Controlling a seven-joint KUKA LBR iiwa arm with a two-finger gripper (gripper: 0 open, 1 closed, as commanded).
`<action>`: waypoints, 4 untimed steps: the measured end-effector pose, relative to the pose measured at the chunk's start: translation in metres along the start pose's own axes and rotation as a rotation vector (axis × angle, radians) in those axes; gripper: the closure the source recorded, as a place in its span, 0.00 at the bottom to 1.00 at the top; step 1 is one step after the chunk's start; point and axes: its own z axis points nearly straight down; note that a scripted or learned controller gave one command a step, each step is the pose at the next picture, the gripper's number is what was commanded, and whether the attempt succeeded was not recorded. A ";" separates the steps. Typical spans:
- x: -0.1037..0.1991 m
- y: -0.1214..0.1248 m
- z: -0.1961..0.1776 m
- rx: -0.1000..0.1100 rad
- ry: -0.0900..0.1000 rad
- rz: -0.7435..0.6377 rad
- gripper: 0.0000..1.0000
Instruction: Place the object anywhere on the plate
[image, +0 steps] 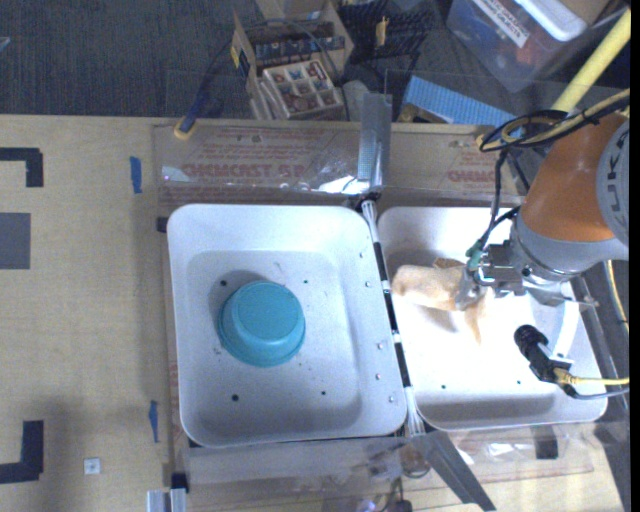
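While your arm (575, 190) reaches in from the right, its gripper (470, 290) sits low over the right bin (480, 385), right at the pale tan object (430, 285) lying on that bin's floor near its left wall. You can see the wrist hardware covering the object's right end, but whether the gripper is spread or closed on it, you cannot tell from this angle. Over in the left bin (285, 415), the blue plate (262, 322) rests on the floor, left of centre, well apart from the object, with the divide between the two bins lying between them. Black cable (535, 350) trails from the wrist over the right bin's right side
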 end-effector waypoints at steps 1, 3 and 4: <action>-0.001 0.000 -0.040 -0.002 0.000 0.000 1.00; 0.108 0.008 -0.036 -0.001 0.000 -0.801 1.00; 0.160 0.003 -0.046 -0.007 -0.002 -1.197 1.00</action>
